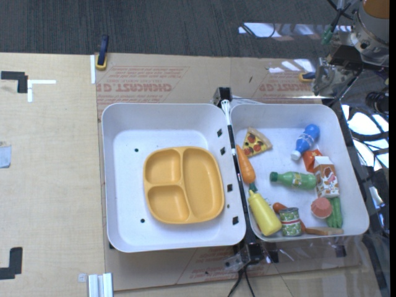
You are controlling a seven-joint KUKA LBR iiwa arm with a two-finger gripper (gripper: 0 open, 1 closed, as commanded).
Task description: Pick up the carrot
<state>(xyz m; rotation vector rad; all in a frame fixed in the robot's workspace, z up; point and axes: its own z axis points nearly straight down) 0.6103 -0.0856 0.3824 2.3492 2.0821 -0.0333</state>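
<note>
The carrot (245, 166) is a small orange piece lying lengthwise against the left wall of the right bin (344, 141), just below a pizza slice (255, 142). It rests free on the bin floor, touching nothing but the wall. My gripper (325, 79) hangs at the top right, above the bin's far right corner and well away from the carrot. Dark cables and glare hide its tips.
The right bin also holds a blue-capped bottle (306, 140), a green bottle (294, 179), a yellow mustard bottle (264, 214), a can (289, 221), a carton (326, 178) and a pink cup (320, 207). A yellow divided plate (184, 184) sits in the left bin (117, 166).
</note>
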